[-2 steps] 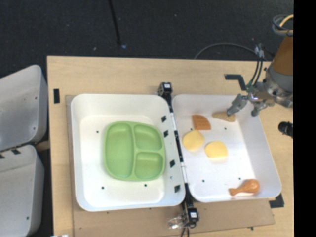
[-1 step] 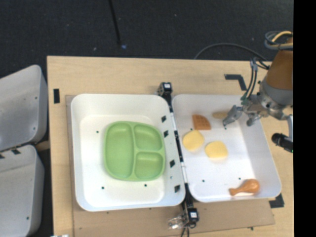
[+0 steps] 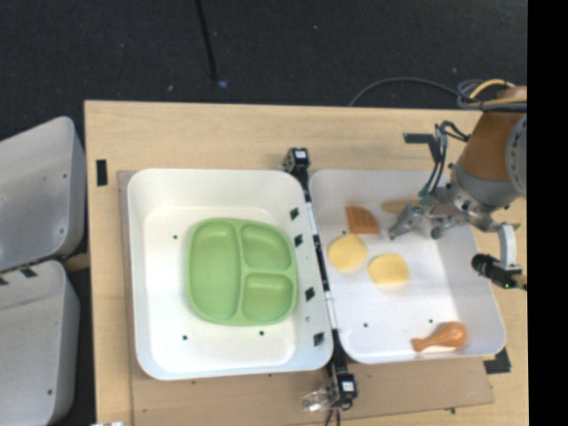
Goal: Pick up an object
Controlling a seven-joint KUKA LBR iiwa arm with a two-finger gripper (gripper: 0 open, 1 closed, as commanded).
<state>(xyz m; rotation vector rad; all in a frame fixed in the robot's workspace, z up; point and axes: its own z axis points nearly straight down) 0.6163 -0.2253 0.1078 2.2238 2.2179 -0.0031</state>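
Drumstick point(image 3: 439, 337) (orange) below gripper point(image 3: 415, 223)

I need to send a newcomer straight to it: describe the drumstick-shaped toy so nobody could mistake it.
Start at the right-hand white bin, the one the arm reaches into. Go to its near right corner, where the drumstick toy lies alone. It is orange-brown with a pale handle end and long in shape, unlike the two round yellow pieces and the flat brown slice further up the bin.
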